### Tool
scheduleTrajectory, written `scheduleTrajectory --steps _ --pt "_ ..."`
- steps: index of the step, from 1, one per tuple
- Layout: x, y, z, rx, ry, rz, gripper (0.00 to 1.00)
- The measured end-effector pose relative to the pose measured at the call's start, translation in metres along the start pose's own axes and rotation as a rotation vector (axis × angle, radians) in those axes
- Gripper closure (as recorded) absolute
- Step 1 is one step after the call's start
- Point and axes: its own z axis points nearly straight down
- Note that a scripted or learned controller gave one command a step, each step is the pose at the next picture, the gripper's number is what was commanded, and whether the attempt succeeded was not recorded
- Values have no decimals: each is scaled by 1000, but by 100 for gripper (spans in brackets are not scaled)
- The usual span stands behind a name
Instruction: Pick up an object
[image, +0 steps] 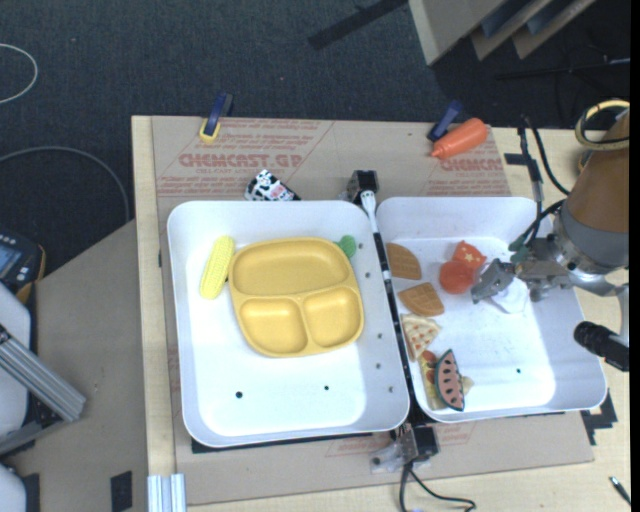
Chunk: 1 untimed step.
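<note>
One red tomato (459, 267) lies just beside the hand (492, 283), left.

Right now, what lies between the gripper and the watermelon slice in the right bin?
In the camera view, bare white floor of the right bin separates the gripper from the watermelon slice; no other toy sits on that stretch.

Bench (300, 150) board has red print behind the bins: "CHEMCAST GP" readable at approx the left stretch, w/ a smaller red line above it too fine to read. Same red print repeats behind the right bin near the orange clamp (460, 138), partly covered, not legible in full. More faint red lettering on board's front edge, unreadable. No numbers or other labels legible elsewhere
</note>
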Motion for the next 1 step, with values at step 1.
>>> scheduleTrajectory --steps 1 --pt "0 3 -7 -14 -3 -3 0"
